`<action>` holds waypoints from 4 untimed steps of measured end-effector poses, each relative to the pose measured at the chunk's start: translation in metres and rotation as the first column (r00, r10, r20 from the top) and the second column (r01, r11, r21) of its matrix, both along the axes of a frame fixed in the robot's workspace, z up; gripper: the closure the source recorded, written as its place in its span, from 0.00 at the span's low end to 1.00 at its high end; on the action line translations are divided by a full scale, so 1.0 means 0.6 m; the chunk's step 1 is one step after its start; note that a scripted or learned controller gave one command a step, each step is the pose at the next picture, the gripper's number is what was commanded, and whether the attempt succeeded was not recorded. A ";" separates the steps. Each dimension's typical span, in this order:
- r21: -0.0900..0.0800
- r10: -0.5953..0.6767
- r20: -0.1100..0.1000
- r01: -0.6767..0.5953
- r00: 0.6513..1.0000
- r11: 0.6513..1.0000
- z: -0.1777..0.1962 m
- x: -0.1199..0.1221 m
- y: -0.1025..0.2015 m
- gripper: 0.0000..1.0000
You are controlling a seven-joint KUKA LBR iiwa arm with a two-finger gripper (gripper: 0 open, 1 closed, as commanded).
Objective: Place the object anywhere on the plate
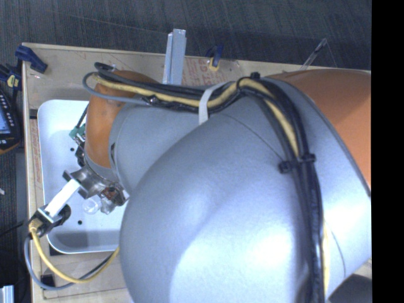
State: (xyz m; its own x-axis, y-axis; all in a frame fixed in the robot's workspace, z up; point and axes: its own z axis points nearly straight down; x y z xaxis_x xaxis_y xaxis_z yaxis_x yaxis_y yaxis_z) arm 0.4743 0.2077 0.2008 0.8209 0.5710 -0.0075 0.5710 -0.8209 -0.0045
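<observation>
My grey arm (240, 188) reaches across from the right and hides the right bin and much of the left one. Its orange band (101, 128) hangs over the left white bin (50, 122). Below the band, my gripper (95, 197) sits low over the bin's floor, near its front half. Right at the gripper lies a small pale, glassy shape (90, 206); I cannot tell whether it is an object or part of the tool. A small green bit (79, 131) peeks out at the band's left edge.
A yellow cable (57, 267) with a white connector loops from the gripper over the bin's front rim onto the wooden bench (63, 62). A metal post (175, 55) and blue clamps (28, 57) stand along the back edge. A dark device (7, 122) lies at the far left.
</observation>
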 end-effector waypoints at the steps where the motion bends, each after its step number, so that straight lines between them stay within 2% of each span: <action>1: 0.001 0.078 0.009 -0.078 0.997 0.997 0.185 0.003 0.019 1.00; 2: -0.003 -0.203 0.004 0.203 0.979 0.979 0.102 0.052 -0.075 1.00; 3: 0.000 -0.093 0.010 0.093 0.996 0.996 0.122 0.022 -0.018 1.00; 4: 0.001 0.067 -0.002 -0.067 0.998 0.998 0.071 0.092 -0.082 1.00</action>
State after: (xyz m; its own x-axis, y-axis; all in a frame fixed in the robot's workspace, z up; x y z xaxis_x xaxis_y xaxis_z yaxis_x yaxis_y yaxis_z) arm 0.5294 0.1583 0.2432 0.7806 0.6250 -0.0084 0.6250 -0.7806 -0.0067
